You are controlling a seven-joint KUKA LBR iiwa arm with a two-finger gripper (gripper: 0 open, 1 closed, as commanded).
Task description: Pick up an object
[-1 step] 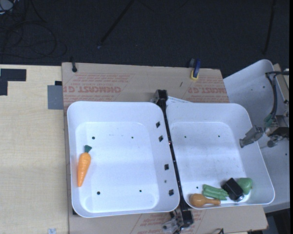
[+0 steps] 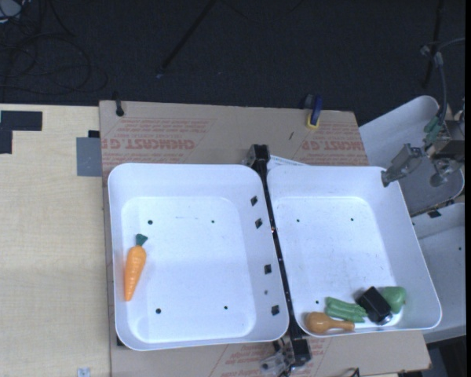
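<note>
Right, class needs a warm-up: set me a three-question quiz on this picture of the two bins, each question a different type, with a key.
1. True or false: the toy carrot lies in the left bin.
2. Which item lies between the green pod and the light green piece in the right bin?
A. a black block
B. a red cup
C. a blue ball
3. Fill in: the orange-tan gourd-shaped toy lies near the right bin's ______ edge, the one closest to the camera.

Key: 1 true; 2 A, the black block; 3 front.
</note>
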